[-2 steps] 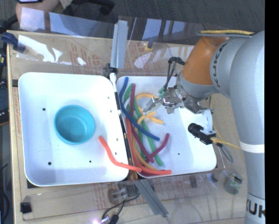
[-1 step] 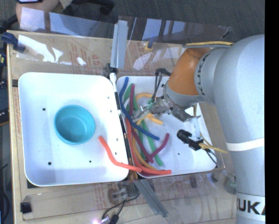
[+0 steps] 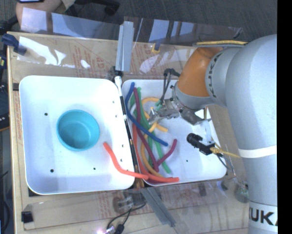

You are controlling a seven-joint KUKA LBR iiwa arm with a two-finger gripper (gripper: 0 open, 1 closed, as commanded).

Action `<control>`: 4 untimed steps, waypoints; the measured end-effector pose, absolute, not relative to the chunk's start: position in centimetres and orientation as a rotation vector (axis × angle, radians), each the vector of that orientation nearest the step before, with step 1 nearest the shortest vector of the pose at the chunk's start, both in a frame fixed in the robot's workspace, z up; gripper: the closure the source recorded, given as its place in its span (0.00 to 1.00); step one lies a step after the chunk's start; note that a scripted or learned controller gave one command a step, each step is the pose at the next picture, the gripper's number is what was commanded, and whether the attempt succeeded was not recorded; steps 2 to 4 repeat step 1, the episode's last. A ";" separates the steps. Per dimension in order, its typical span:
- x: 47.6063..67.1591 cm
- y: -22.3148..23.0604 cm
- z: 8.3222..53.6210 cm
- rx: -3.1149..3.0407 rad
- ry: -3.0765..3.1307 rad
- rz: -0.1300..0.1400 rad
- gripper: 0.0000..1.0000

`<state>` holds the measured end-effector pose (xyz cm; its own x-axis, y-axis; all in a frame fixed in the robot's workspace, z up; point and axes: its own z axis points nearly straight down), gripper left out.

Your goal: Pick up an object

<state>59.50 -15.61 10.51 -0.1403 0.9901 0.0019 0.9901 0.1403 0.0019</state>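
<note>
A tangle of soft rods lies in the right bin (image 3: 195, 172): blue (image 3: 145, 128), green (image 3: 142, 125), maroon (image 3: 166, 153), yellow (image 3: 148, 101) and red ones. One orange-red rod (image 3: 120, 165) drapes across the divider into the left bin (image 3: 36, 130). A light blue bowl (image 3: 78, 129) sits upright in the left bin. My gripper (image 3: 158, 114) is low over the upper middle of the rod pile, its fingers down among the yellow and green rods. The wrist hides the fingertips.
A black connector with a yellow cable (image 3: 202, 145) hangs over the right bin's right half. The grey arm (image 3: 243, 101) covers the bin's right side. Clear plastic sheets (image 3: 126, 38) stand behind both bins.
</note>
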 end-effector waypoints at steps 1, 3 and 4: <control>65.4 -8.1 19.2 -2.242 -2.198 0.002 1.00; 65.4 -8.1 19.2 -2.242 -2.198 0.002 1.00; 65.4 -8.1 19.2 -2.242 -2.198 0.002 1.00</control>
